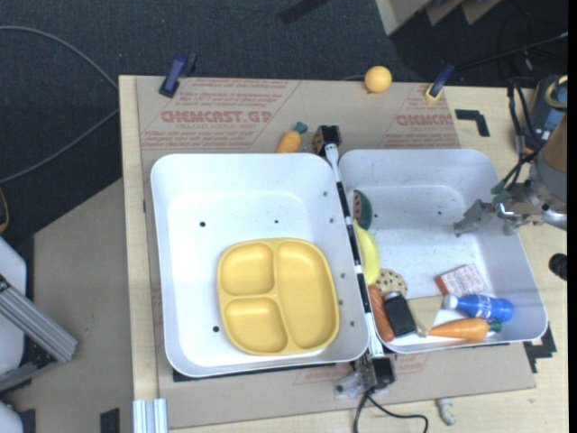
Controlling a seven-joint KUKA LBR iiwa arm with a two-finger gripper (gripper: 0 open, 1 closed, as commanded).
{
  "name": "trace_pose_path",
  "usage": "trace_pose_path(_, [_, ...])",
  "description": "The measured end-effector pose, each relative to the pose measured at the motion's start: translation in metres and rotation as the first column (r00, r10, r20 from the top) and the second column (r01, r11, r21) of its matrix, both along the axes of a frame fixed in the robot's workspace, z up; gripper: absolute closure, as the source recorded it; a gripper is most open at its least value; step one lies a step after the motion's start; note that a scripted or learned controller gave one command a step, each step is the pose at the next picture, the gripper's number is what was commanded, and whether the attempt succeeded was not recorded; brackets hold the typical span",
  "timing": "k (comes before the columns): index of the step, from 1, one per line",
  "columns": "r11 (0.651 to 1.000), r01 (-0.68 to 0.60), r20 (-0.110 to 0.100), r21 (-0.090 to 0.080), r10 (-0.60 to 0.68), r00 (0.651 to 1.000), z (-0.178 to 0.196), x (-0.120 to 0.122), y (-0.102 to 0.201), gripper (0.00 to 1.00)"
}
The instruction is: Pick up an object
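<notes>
Two shallow white plastic bins sit side by side on a cardboard-covered bench. Left bin (180,206) holds a yellow three-compartment plastic plate (278,294), lying flat toward the near side.

Right bin (424,174) carries the clutter, all along its left wall and near edge: a yellow banana (366,253) against the left wall, a round speckled cookie-like piece (391,282) just below it, a black rectangular block (399,315), an orange carrot (460,330) lying flat at the near rim, a blue-and-white plastic bottle (480,307) on its side just above the carrot, and a small red-and-white packet (460,280) beside the bottle.

The grey two-finger gripper (471,220) hangs over the right bin's far-right part, well apart from the objects. Fingers look splayed apart (small in view), nothing between them.
</notes>
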State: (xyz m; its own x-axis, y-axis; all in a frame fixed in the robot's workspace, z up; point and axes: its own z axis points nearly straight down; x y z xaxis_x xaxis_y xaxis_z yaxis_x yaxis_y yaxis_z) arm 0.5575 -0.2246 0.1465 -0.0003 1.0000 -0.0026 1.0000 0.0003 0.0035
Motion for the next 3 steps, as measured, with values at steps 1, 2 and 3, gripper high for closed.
trace_pose_path(1, [1.0,-0.002,-0.002,0.002,0.002,1.0,-0.018,0.11,0.011,0.0])
trace_pose_path(2, [1.0,-0.002,-0.005,0.005,0.002,1.0,-0.063,0.072,0.104,0.0])
trace_pose_path(3, [1.0,0.003,0.0,-0.004,-0.003,1.0,-0.059,0.044,0.127,0.0])
